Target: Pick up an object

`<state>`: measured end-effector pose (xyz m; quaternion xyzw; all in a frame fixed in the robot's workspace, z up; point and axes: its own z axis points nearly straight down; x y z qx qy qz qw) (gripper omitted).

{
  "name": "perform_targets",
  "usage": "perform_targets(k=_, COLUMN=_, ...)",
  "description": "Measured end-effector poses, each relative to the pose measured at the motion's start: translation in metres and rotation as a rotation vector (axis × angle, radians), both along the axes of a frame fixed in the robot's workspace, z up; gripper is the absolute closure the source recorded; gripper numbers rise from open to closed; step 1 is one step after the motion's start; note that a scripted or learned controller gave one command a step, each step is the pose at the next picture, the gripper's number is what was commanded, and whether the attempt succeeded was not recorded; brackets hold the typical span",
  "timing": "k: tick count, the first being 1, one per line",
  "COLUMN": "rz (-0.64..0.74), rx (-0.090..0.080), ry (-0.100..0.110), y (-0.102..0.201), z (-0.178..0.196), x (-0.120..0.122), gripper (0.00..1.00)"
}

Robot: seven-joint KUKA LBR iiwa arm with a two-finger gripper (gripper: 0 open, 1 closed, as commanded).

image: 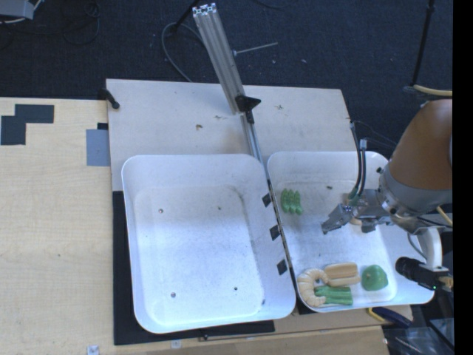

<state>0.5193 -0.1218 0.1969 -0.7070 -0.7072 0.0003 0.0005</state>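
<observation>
Nothing is lifted yet, so the whole pick looks still to be done. Gripper hangs over the right bin with its dark fingers spread and nothing between them. A green ridged toy lies just to its left; a tan block, green ball and green stick sit near the front rim

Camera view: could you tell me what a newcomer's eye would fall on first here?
Most striking is the arm, grey and orange, reaching in from the right, its gripper over the right bin. Next come the toys in that bin: a green piece near its left wall and a cluster at its near edge, with a tan piece and a green ball.
</observation>
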Motion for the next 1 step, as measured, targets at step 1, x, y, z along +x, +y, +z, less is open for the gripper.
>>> perform_targets(k=1, rz=0.067, rx=0.0, ry=0.001, y=0.0106, z=-0.0338, x=-0.0145, gripper=0.0)
